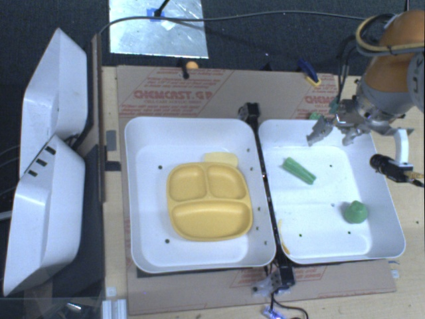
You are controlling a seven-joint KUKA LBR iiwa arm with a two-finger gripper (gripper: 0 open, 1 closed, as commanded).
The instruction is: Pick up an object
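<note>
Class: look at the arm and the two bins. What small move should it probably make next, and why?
Probably lower the end effector toward the green stick. It hovers over the right bin near its far edge, holding nothing, and the stick lies closest, apart from the green lump.

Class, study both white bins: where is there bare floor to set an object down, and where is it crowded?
Right bin: bare floor along the front, left of the green round piece and below the green stick. Left bin: bare strips left of the yellow tray and behind it. Crowded: the left bin's middle, and the right bin's back edge under the gripper.
</note>
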